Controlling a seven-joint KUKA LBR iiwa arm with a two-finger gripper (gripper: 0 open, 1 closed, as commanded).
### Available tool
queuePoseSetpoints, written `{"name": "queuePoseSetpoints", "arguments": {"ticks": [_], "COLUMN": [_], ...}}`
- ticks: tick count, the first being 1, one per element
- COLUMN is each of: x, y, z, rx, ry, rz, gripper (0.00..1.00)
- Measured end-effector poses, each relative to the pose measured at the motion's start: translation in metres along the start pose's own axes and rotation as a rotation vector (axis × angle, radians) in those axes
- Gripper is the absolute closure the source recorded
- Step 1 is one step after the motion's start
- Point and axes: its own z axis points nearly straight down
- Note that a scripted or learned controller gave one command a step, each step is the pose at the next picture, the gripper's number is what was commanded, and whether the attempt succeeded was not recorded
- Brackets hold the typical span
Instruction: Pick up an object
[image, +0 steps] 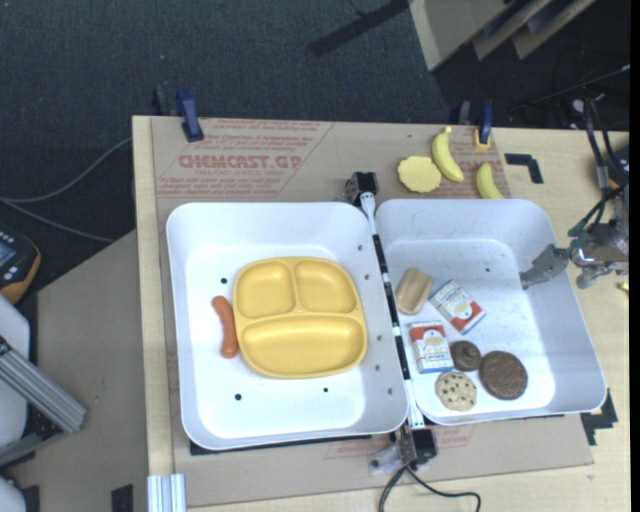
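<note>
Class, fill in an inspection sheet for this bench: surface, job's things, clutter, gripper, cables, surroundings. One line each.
Surface: brown board bearing left bin and right bin.
Job's things: in the right bin, bread piece, two small cartons, three cookies.
Clutter: yellow divided plate and sausage in the left bin; two bananas and a yellow slice on the board.
Gripper: gripper at the right bin's right wall, holding nothing seen.
Cables: black cable at front edge.
Surroundings: dark carpet.
</note>
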Motion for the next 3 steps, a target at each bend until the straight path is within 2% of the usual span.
{"name": "queuePoseSetpoints", "arguments": {"ticks": [1,2,3], "x": [0.099,0.074,0.075], "y": [0.035,0.020,0.022], "z": [0.059,0.139,0.124], "rx": [0.006,0.007,-0.001], "ry": [0.007,0.002,0.000], "rz": [-0.010,0.003,0.001], "gripper": [0.00,0.00,1.00]}}
